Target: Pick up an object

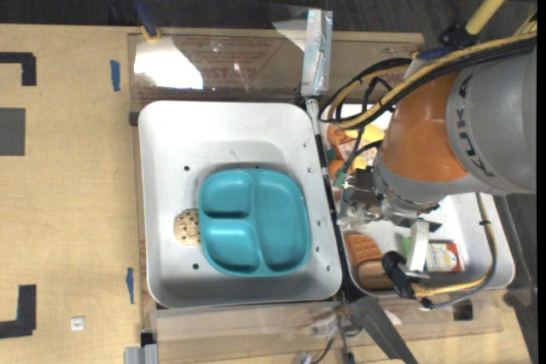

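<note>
I have the arm point(461, 132) low over the right bin point(499, 264) | gripper state: cannot tell | risk: crowded brown item point(363, 250) and carton point(444, 256) could slip or be knocked aside.

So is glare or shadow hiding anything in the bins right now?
Camera view: glare whitens the clear panel behind the left bin; the teal tray reads sharp; the arm covers and shades much of the right bin.

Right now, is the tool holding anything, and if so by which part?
Cannot be told. The arm hangs over the right bin and hides the tool's tip, so no item shows in its grip.
</note>
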Tool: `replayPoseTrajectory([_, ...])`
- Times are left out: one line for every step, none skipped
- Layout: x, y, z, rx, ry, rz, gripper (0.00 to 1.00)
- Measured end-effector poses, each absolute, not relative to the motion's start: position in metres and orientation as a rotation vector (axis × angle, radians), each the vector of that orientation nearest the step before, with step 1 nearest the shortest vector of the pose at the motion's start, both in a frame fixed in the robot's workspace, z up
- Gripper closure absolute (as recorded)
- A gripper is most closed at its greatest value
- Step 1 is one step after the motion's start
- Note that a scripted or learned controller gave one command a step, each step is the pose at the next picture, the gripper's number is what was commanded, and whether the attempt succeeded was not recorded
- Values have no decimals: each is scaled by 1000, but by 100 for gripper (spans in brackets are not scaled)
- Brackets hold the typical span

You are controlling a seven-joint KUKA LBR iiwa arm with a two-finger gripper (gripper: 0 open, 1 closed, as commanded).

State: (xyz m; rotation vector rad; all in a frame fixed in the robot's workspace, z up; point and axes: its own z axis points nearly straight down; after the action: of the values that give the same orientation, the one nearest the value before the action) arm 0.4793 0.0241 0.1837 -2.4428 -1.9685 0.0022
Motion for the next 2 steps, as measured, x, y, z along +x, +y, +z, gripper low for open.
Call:
replayPoseTrajectory([479,25,184,-2079,-2351,2,100])
replayPoseTrajectory([481,-24,371,-1782,-2596,-8,100])
